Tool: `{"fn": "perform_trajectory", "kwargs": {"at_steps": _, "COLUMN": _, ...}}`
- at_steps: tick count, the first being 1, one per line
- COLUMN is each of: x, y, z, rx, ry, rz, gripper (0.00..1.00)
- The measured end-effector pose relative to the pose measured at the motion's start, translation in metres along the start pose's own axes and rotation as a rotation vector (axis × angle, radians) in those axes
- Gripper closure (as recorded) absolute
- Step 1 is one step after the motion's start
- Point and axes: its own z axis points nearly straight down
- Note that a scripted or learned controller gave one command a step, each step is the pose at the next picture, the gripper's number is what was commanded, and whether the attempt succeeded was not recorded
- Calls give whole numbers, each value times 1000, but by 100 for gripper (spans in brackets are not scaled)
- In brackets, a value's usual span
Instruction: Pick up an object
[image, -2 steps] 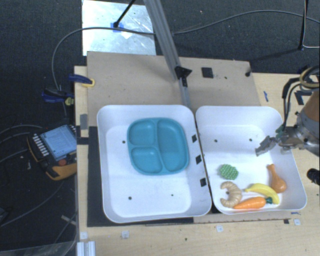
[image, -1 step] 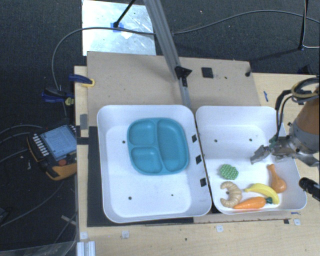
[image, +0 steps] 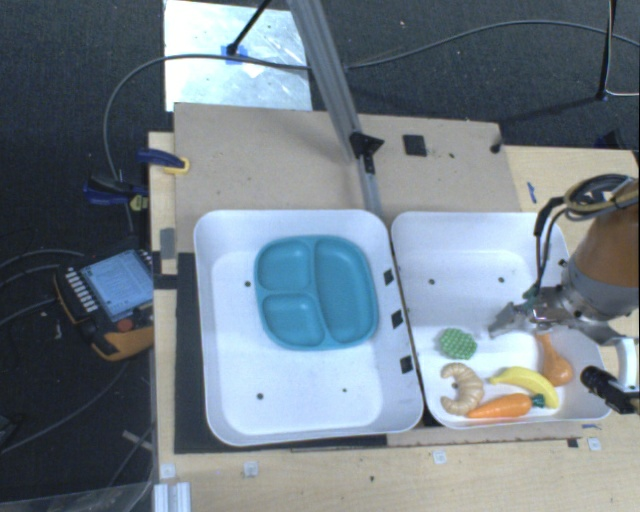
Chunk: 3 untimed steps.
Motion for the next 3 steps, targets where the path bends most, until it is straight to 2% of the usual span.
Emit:
{"fn": "perform_trajectory", "kwargs": {"at_steps": 1, "x": -1, "y": 2, "z": 18, "rx": -5, "ry": -1, "rz": 1, "gripper": 0}}
{"fn": "perform_trajectory", "kwargs": {"at_steps": 2, "x": -1, "y": 5, "z": 5, "rx": -15, "ry": -4, "rz": 1, "gripper": 100}}
{"fn": "perform_trajectory", "kwargs": {"at_steps": 3, "x": -3, "y": 7, "z": -38, "rx": -6, "ry": -2, "rz": -3, "gripper": 100}}
